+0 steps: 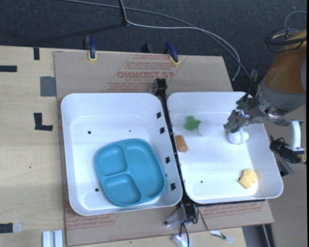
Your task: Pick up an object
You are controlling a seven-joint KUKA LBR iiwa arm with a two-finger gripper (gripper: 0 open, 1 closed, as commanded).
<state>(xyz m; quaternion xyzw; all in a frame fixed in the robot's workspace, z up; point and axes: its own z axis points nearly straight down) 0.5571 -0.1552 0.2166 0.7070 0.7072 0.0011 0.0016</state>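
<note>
Two shallow white bins side by side on a cardboard sheet (144, 73) printed in red with partly legible letters, something like "CHEMCAST GP", the rest too blurred to read. Clamped at the far edge by two blue and yellow clips (92, 49). In the left bin (74, 138), a teal divided plate (130, 171) with three compartments, lying toward the near edge. In the right bin (224, 189), a green object (191, 122) near the far left corner, touching or just beside a pale round piece (203, 129); an orange block (181, 143) against the left wall; a yellow ridged object (248, 178) near the near right corner. Gripper (237, 128) low over the right bin's far right part, reaching in from the right under the grey and orange arm (286, 81), with a small white object (238, 136) directly below its tips. Cannot tell how far apart the fingers stand, nor whether the white object sits between them or merely beneath. A grey cable (195, 30) trailing across the dark floor beyond the bench.
</note>
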